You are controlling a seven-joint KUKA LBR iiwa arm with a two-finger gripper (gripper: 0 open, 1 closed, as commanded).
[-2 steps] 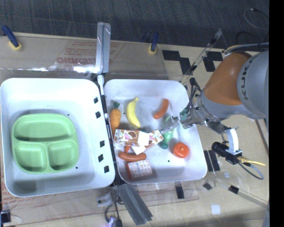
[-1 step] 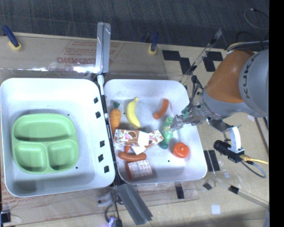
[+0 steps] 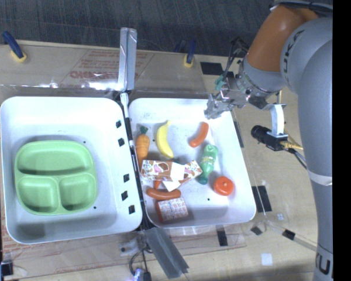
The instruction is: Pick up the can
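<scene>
The can [image 3: 172, 210], reddish brown with a pale printed label, lies on its side at the front edge of the right bin [image 3: 241, 180]. An orange sausage [image 3: 163, 194] lies just behind it. My gripper [image 3: 214, 108] hangs over the far right corner of that bin, close to a second orange sausage [image 3: 198, 134]. The gripper is well away from the can, with most of the bin's contents between them, and nothing shows in its grasp.
The right bin also holds a carrot [image 3: 141, 144], a banana [image 3: 164, 139], a green bottle [image 3: 208, 162], a red tomato [image 3: 223, 185] and a patterned packet [image 3: 169, 171]. In the left bin [image 3: 11, 113] sits a green divided tray [image 3: 55, 177].
</scene>
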